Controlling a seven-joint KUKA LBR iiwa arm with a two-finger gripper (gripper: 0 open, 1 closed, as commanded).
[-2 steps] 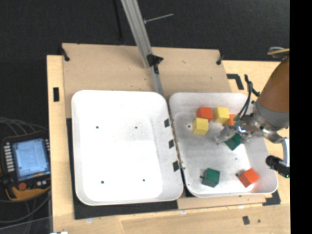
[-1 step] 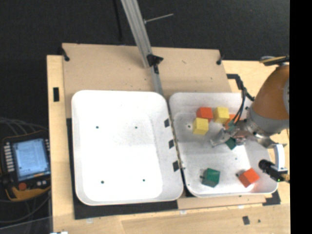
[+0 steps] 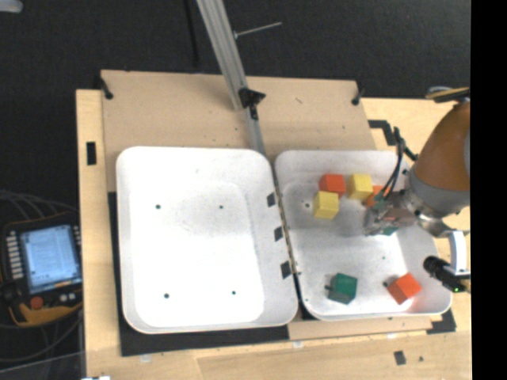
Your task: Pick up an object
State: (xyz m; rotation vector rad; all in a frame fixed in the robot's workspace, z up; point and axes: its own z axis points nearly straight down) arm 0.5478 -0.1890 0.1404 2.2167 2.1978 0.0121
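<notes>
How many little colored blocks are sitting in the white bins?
5, all in the right bin: orange block, yellow block, yellow block, green block, orange block. The arm may hide others.

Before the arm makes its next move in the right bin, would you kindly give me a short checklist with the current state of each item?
1. Objects within reach in the right bin: ok. Orange block, two yellow blocks, green block and a second orange block all lie there.
2. Claw over the right bin: ok, just right of the upper cluster.
3. Claw open or shut: cannot tell, too blurred.
4. Anything held: cannot tell; no block is seen between its tips.
5. Target standing apart from neighbours: not ok near the claw, where the upper blocks crowd together; ok for the green block and the lower orange block.
</notes>
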